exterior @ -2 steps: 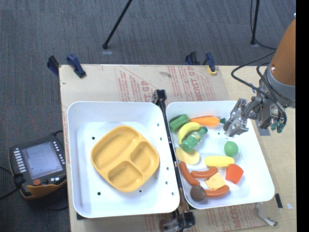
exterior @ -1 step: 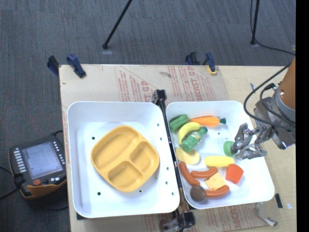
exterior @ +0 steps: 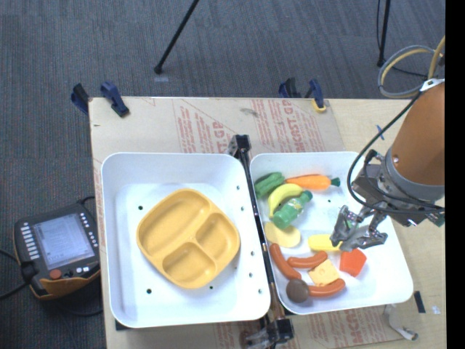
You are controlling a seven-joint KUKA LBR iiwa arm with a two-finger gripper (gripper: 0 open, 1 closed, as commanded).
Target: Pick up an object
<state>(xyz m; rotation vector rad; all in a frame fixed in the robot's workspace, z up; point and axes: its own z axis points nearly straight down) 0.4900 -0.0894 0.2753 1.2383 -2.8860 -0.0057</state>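
The right bin (exterior: 396, 286) holds several toy foods. Among them are a carrot (exterior: 311, 182), a green cucumber (exterior: 269, 182), a banana (exterior: 283, 195) and a green bottle (exterior: 292, 211). Nearer the front lie a pale round slice (exterior: 282, 234), a yellow piece (exterior: 323, 243), a red-orange block (exterior: 353, 262), sausages (exterior: 308, 259), a cheese wedge (exterior: 325, 273) and a brown ball (exterior: 297, 290). My gripper (exterior: 357, 233) hangs low over the bin's right half, just above the red-orange block and right of the yellow piece. Its fingers (exterior: 341, 230) stand open with nothing between them.
The left bin (exterior: 116, 195) holds a yellow divided plate (exterior: 187, 235). A black divider (exterior: 251, 195) runs between the bins. Clamps (exterior: 114, 97) grip the bench's far edge, and a teach pendant (exterior: 54, 247) lies on the floor to the left.
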